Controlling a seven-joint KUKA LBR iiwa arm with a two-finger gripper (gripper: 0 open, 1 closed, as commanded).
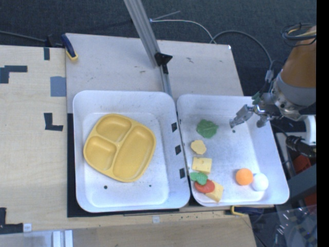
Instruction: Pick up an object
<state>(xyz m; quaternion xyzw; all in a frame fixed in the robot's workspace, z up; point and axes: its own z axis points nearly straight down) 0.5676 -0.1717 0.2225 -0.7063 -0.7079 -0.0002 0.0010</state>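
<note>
Where bin (267, 153) walls rise, tool (250, 116) aloft

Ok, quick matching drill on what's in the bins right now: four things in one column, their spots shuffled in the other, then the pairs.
Things:
1. yellow divided plate
2. green leafy piece
3. orange ball
4. gripper

Places:
A. near right corner of the right bin, beside the white ball
B. above the right bin's far right part
C. in the left bin
D. far part of the right bin, left of the gripper

Pairs: 1-C, 2-D, 3-A, 4-B
</note>
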